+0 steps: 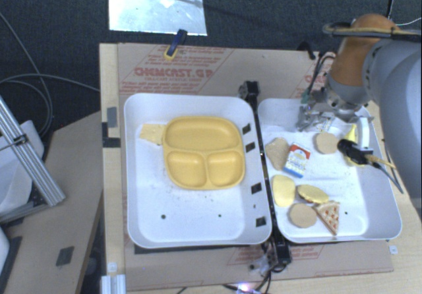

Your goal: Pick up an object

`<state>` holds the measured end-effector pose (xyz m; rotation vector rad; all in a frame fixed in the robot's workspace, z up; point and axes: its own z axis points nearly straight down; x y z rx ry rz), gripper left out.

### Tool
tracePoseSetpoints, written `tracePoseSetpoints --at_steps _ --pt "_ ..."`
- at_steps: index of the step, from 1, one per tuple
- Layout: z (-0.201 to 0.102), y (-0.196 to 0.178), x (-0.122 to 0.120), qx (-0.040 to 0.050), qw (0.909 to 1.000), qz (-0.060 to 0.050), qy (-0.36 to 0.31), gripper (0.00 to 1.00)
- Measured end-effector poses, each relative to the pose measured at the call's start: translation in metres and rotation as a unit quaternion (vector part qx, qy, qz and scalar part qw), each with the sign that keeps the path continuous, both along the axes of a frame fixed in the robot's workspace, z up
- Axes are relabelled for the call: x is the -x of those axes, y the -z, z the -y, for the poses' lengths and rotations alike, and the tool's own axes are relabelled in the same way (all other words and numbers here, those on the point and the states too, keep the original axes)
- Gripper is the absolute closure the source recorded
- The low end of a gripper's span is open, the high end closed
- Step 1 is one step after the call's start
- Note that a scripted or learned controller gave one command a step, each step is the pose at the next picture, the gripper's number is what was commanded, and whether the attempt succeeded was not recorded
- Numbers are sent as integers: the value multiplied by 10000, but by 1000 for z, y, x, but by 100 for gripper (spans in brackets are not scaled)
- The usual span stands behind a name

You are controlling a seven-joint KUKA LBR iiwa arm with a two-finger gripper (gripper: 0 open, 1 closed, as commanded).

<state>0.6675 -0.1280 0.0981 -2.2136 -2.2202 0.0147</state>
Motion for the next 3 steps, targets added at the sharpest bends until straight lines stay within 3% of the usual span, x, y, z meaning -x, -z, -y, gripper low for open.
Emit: tracePoseSetpoints --at_steps 1,2,3 --pt "0 1 0 0 10000 -4 -9 0" --pt "-42 11 47 -5 10000 85 -9 0" --pt "-34 11 58 -10 9999 100 12 0"
